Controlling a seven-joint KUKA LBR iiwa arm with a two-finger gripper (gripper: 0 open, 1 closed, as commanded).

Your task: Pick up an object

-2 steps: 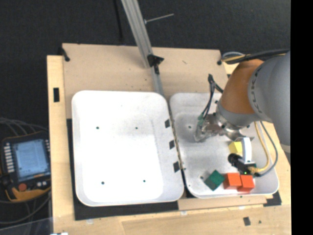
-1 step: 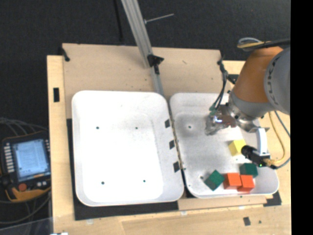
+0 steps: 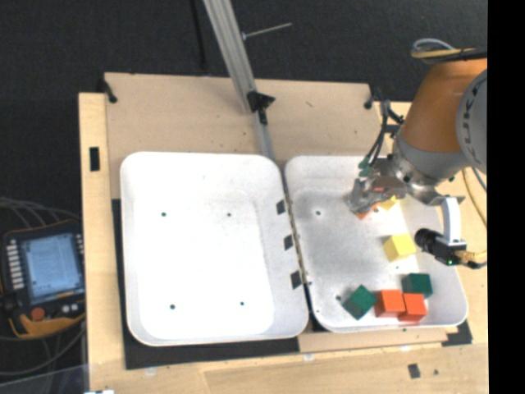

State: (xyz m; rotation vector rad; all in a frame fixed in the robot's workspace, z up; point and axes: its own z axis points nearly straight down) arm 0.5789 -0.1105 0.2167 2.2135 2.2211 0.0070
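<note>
My claw (image 3: pixel 367 197): I am hanging it low over the far part of the right bin (image 3: pixel 328 245), close to that bin's back wall; whether it is released or clenched I cannot tell from this slanted view.
Under my claw: a small orange piece (image 3: pixel 363 213) is peeking out at the claw's lower edge, and a bit of yellow (image 3: pixel 387 204) is showing just to its right; I cannot tell whether I am touching either one.
My arm (image 3: pixel 439 121): I am reaching in from the right, with the orange band sitting above the wrist and cables looping around it.
Yellow block (image 3: pixel 399 247): it is lying on the right bin's floor, nearer the front than my claw and apart from it.
Dark green block (image 3: pixel 418 284): it is sitting near the bin's right wall, just behind the orange pair.
Orange blocks (image 3: pixel 402 304): two are resting side by side, touching, against the front of the bin.
Green block (image 3: pixel 358 301): it is lying tilted just left of the orange blocks, near the front wall.
Left bin (image 3: pixel 197 245): it is sitting beside the right one, their inner rims meeting at small black clips.
Bench (image 3: pixel 189 113): a tan board is carrying both bins, with a grey metal pole (image 3: pixel 234 43) slanting up from behind them.
Handheld screen (image 3: pixel 45 269): it is glowing at the far left, off the bench.
</note>
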